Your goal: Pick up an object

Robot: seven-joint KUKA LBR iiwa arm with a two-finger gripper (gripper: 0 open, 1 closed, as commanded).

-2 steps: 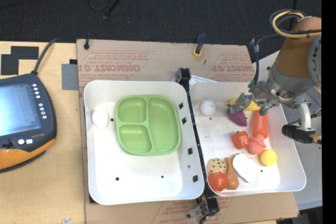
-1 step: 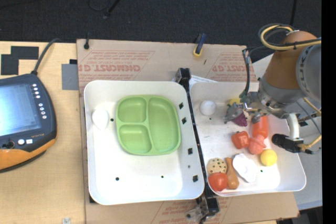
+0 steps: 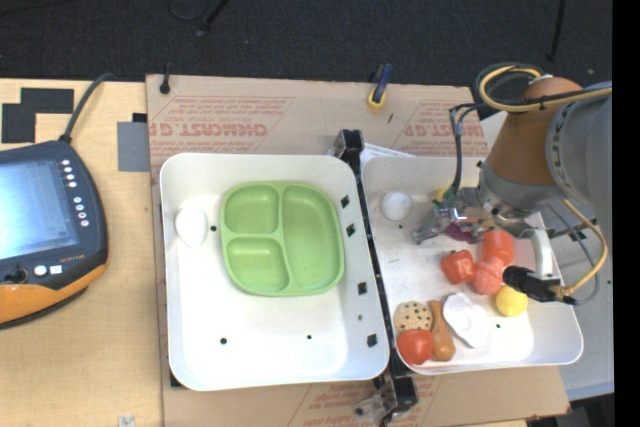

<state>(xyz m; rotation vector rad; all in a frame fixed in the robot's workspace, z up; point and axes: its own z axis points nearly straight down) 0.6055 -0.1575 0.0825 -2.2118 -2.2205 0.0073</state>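
Note:
My gripper (image 3: 437, 221) reaches into the right bin (image 3: 560, 347) from the right, low over its upper middle. A white ball (image 3: 397, 205) lies just left of it. A small purple piece (image 3: 466, 231) sits right against the gripper's right side. Below it are a red pepper-like piece (image 3: 458, 266), an orange-red piece (image 3: 497, 244), a pink-red piece (image 3: 489, 277) and a yellow lemon (image 3: 511, 301). At the bin's front lie a cookie (image 3: 412, 317), a red tomato (image 3: 415, 346), an orange carrot-like stick (image 3: 440, 331) and a white piece (image 3: 467, 320).
The left bin (image 3: 190, 335) holds a green divided plate (image 3: 281, 239) and a white round object (image 3: 191, 223) at its left wall. A teach pendant (image 3: 45, 230) lies on the bench at far left. A black divider (image 3: 362, 245) runs between the bins. Cables (image 3: 560, 275) hang by the wrist.

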